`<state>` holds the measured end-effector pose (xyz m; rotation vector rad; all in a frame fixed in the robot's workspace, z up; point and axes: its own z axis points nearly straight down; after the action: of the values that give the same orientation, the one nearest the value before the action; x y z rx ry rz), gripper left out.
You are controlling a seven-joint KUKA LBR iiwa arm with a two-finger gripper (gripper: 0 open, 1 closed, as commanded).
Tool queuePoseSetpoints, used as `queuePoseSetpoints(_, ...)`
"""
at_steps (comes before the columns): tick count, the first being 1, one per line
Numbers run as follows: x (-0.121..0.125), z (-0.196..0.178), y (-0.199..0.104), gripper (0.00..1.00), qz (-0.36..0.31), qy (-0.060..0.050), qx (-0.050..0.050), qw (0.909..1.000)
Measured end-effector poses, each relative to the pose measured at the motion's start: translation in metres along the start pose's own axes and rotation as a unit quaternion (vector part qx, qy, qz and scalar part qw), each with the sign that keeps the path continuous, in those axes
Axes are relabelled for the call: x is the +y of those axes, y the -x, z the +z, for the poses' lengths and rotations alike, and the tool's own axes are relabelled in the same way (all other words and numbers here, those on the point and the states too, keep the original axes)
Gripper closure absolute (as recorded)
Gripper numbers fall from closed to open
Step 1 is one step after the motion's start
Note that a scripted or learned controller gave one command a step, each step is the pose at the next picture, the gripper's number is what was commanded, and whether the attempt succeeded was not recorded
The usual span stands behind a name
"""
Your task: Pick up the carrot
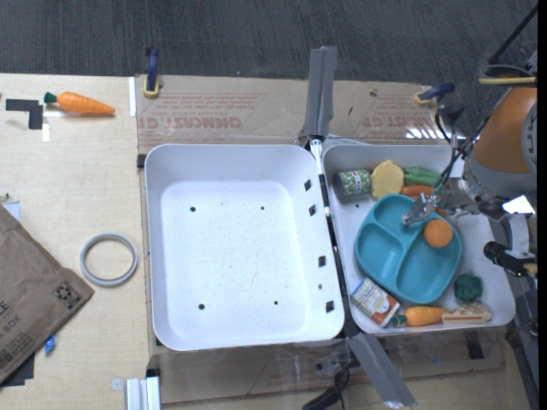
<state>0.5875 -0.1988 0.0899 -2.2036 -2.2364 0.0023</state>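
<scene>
An orange carrot [423, 316] lies along the front wall of the right bin [342, 229], beside a wooden piece. A second orange carrot with a green top [412, 191] is partly hidden under the gripper near the bin's back. My gripper [419, 213] hangs low over the back rim of a blue divided plate [402, 254], just left of an orange ball [438, 233] on that plate. It is well back from the front carrot. Nothing is seen held in it.
In the right bin there are also a green can [354, 180], a yellow piece [387, 178], a small carton [373, 301] and a dark green lump [467, 287]. The left bin [154, 229] adjoins it. On the bench to the left lie another toy carrot [81, 103] and a tape ring [108, 258].
</scene>
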Motion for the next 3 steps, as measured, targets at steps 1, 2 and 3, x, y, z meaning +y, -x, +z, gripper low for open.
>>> queuePoseSetpoints(1, -0.024, -0.004, 0.017, 0.0, -0.122, 0.006, -0.001, 0.9925)
queuePoseSetpoints(2, -0.018, -0.017, 0.02, 1.0, -0.121, 0.016, -0.007, 0.9925)
queuePoseSetpoints(3, 0.04, -0.101, -0.103, 1.0, -0.149, 0.001, -0.007, 0.9889)
